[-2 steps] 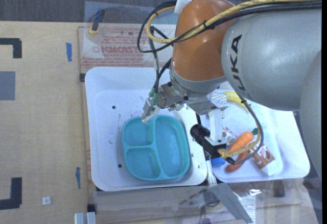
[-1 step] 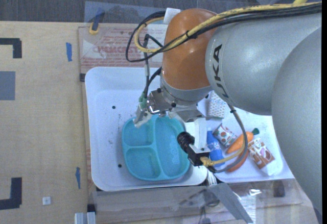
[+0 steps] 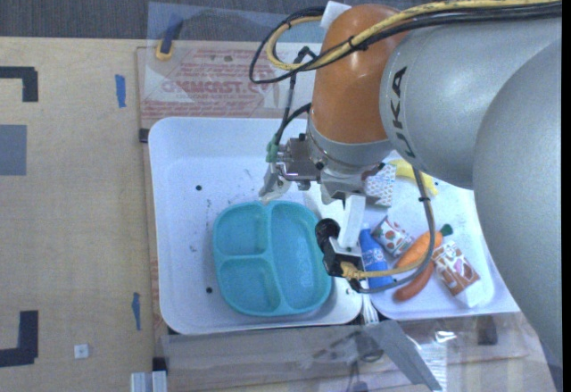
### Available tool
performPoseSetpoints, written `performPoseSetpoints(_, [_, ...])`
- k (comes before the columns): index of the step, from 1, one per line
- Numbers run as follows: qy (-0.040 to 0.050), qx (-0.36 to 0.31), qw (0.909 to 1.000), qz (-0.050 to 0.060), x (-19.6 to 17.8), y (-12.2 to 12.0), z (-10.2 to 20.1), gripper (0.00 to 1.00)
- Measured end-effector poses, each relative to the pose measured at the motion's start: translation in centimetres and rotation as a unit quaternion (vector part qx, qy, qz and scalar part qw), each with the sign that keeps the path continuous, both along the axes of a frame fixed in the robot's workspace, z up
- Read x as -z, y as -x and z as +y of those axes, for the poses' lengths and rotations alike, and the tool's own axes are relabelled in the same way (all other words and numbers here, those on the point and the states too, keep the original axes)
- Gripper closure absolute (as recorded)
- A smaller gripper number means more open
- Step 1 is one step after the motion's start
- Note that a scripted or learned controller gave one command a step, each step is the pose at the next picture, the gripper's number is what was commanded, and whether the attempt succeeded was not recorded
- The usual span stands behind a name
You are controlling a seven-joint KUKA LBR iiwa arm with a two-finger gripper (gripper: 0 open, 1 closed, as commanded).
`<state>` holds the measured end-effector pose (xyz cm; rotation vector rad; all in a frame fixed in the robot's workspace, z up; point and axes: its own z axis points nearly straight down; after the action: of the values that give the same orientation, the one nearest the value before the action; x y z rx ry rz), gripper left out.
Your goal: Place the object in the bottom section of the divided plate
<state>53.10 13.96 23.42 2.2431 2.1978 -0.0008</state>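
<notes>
Nearest, the teal divided plate [image 3: 269, 259] sits in the left bin [image 3: 174, 203] toward its near edge. In the right bin [image 3: 486, 292] lie a carrot [image 3: 419, 267] and packets [image 3: 457, 270]. Farther back, the tool [image 3: 284, 174] hovers above the plate's far rim; its state I cannot tell.

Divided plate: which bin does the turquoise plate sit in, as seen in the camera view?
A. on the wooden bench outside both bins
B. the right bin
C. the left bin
C. The divided plate lies inside the left bin, while the carrot and snack packets lie in the right bin.
</notes>
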Motion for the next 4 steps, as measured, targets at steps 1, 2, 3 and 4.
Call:
performPoseSetpoints(1, [-0.0004, -0.057, 0.9984, 0.0, -3.4, 4.6, 7.8, 0.0])
performPoseSetpoints(2, [0.0, -0.165, 0.9864, -0.002, -4.2, -1.0, 4.8, 0.0])
performPoseSetpoints(3, [-0.0002, -0.197, 0.9805, 0.002, -2.3, 5.2, 6.4, 0.0])
performPoseSetpoints(4, [-0.0002, -0.151, 0.9885, -0.001, -6.8, 5.2, 3.7, 0.0])
